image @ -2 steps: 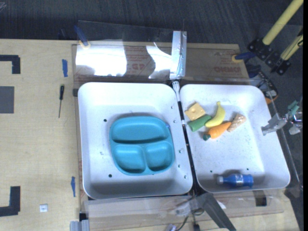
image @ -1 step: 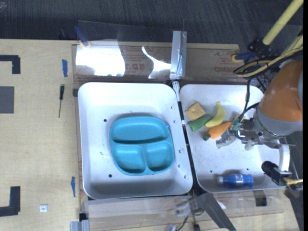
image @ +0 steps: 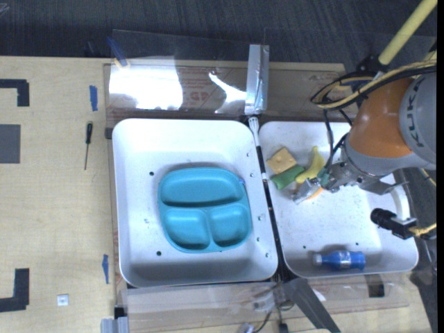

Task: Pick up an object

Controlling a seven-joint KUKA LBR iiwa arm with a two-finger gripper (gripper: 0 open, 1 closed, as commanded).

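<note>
The gripper is seen lowered into the right bin, in its back half, and whether it is released, clenched or grasping something cannot be told from this slanted view. A small cluster of objects is crowded just beside it on the side toward the left bin. A yellow curved piece is found closest, touching or nearly touching the gripper. A green piece is set beyond it, and a tan block rests against the green piece on the far side. A slim orange piece is seen just below the gripper, partly covered, so its shape cannot be made out. These pieces are packed so closely that their edges are hard to separate. A blue bottle is laid on its side well apart from the cluster, near the front wall of the same bin. The grey arm with its orange band is extended over the right bin from the right. In the left bin a blue divided tray is placed flat at the centre, with one long compartment toward the back and two smaller ones toward the front. On the wooden bench to the left, a thin screwdriver is laid apart from both bins.
</note>
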